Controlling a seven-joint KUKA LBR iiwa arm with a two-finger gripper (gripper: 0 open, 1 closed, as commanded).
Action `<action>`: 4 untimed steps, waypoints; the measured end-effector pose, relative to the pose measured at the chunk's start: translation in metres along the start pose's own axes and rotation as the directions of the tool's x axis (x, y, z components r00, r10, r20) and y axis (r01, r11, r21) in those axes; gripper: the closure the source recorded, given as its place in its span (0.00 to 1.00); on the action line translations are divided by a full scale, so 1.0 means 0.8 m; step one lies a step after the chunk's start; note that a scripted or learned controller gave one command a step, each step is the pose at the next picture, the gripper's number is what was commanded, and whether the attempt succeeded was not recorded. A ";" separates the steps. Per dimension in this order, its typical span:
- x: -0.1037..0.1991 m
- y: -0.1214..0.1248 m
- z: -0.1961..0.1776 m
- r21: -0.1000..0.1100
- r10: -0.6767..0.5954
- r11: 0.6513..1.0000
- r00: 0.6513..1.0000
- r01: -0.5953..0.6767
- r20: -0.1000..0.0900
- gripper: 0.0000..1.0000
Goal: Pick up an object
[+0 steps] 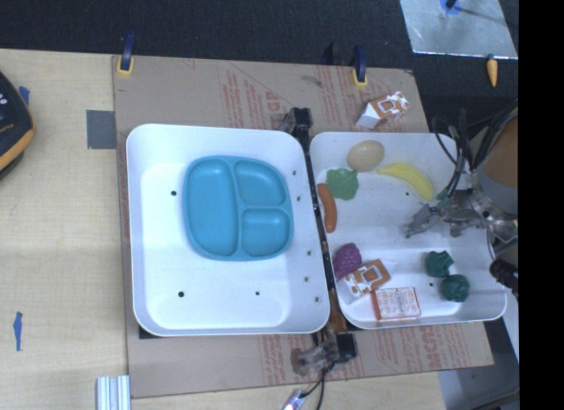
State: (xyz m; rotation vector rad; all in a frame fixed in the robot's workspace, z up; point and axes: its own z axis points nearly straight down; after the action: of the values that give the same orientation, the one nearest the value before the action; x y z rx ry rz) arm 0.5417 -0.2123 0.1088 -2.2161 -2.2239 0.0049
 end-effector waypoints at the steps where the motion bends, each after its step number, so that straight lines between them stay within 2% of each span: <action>1: 0.001 -0.040 -0.053 0.000 0.000 1.000 1.000 0.000 -0.002 0.00; 2: 0.001 -0.077 0.019 0.000 -0.002 1.000 1.000 0.002 -0.001 0.00; 3: 0.000 -0.077 0.006 0.001 -0.005 1.000 1.000 0.005 0.001 1.00; 4: 0.128 -0.010 -0.044 -0.001 -0.005 1.000 1.000 0.005 -0.001 1.00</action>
State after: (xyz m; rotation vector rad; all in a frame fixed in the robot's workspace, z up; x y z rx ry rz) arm 0.5335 -0.1103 0.1443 -2.2104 -2.2289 0.0027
